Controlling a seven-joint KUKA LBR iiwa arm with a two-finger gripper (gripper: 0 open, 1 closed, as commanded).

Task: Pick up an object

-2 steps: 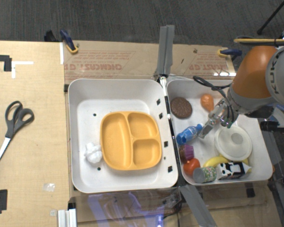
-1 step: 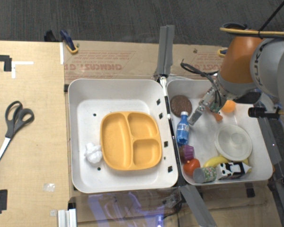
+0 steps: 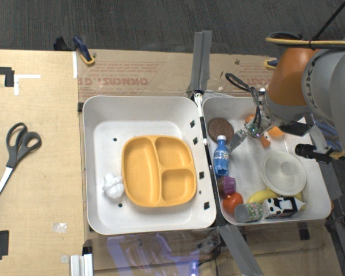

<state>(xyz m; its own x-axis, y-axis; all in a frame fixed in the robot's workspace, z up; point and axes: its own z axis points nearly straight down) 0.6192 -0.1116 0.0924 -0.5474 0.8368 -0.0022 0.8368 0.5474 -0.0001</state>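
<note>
Nearest my camera, along the lower edge of the right bin [image 3: 319,209], lie a grey-green can [image 3: 248,212], a black-and-white cow-patterned toy [image 3: 282,207], a yellow banana [image 3: 263,196] and a red tomato-like ball [image 3: 232,201].

Up in the right bin's upper part, the gripper [image 3: 248,133] hangs low at the end of the grey arm [image 3: 328,85], whose orange band [image 3: 290,76] shows above the wrist in the upper right of the frame. I cannot tell from my view whether the claw is wide or narrow, and I see nothing held in it.

Working outward from the claw: a small orange piece [image 3: 275,133] lies just to its right, partly under the wrist. A brown round disc [image 3: 219,127] sits just to its left, against the bin's left wall. A blue bottle [image 3: 220,156] with a white cap lies below and left of the claw, near but apart from it. A purple cup [image 3: 227,184] lies just below the bottle. A white lidded bowl [image 3: 284,174] rests below and right of the claw, well clear.

Centre frame, the left bin [image 3: 98,119] holds a yellow divided tray [image 3: 159,170] and a crumpled white wad [image 3: 112,185] at the tray's lower left. At far left, scissors [image 3: 16,149] lie on the wooden bench [image 3: 34,211].
</note>
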